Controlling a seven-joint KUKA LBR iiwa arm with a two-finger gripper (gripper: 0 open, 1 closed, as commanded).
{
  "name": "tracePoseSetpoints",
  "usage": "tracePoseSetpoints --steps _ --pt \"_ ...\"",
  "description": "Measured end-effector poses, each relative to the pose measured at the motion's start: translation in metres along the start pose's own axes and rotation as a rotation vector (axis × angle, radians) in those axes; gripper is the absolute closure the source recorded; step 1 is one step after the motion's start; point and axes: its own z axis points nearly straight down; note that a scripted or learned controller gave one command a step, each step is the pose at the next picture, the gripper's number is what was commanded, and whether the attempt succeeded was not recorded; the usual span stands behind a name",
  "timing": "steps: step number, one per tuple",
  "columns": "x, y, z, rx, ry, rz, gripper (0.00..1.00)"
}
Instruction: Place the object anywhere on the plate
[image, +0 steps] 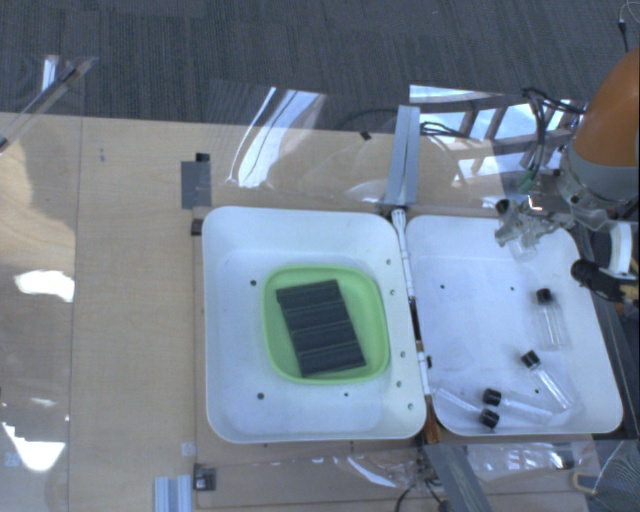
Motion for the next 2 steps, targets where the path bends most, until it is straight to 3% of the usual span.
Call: tracePoseSetpoints --steps 1,2 --pt "0.0 0.0 0.0 0.0 0.0 0.0 0.0" --pt "-0.042 0.039 -0.125 -0.005 -0.001 0.048 0.0"
